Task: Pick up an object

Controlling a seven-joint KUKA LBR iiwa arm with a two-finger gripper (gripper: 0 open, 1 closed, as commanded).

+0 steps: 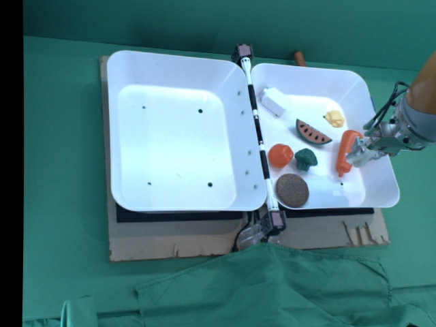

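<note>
The carrot, an orange toy with its long axis running roughly up and down the view and slightly tilted, lies near the right wall of the right bin. It is the likeliest target, since the gripper sits right at its right flank, about level with its middle, touching it or nearly so. The gripper comes in from the carrot's right, so the carrot lies to the gripper's left, broadside on; a grasp would need the jaws to straddle the short width, and from here I cannot tell whether they are spread or closed, nor whether any of the carrot sits between them. I would not call it held. Left of the carrot and near it is the broccoli, and further left the tomato. Up and left of the carrot lies the watermelon slice, above the carrot a small yellow piece, and well up and left a white block. Down and left of the carrot rests a brown disc. Far left of the carrot, past the divider, stands the left bin. The risk, as I judge it, is a nudge that rolls the carrot leftward instead of a clean pinch.
</note>
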